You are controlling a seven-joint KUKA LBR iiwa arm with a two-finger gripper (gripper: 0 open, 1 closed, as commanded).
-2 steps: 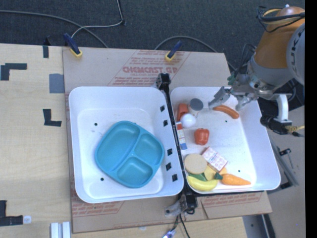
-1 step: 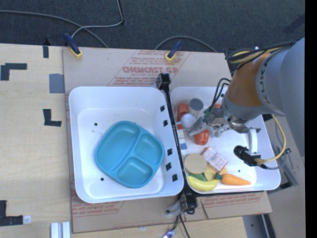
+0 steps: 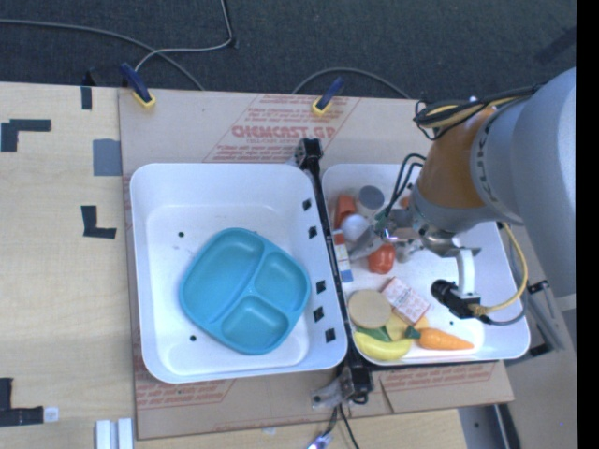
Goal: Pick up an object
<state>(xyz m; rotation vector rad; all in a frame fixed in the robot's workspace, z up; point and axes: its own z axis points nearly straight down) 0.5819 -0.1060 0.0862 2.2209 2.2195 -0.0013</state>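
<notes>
The right bin [image 3: 505,344] holds a jumble of toy foods. A red piece [image 3: 381,259] lies near its middle, with a white ball [image 3: 352,223], an orange-red piece [image 3: 345,204] and a grey cap [image 3: 372,196] toward the far left corner. At the near side lie a tan round disc [image 3: 369,309], a yellow banana [image 3: 382,346], a carrot [image 3: 445,340] and a pink-and-white packet [image 3: 405,297]. My gripper [image 3: 374,241] is low inside this bin, just above the red piece and beside the white ball. The wrist hides how it meets them.
A blue divided plate [image 3: 245,290] lies in the left bin [image 3: 154,195]. The black divider wall [image 3: 323,251] between the bins runs close to the gripper's left. Cables [image 3: 487,311] loop from the wrist over the right bin.
</notes>
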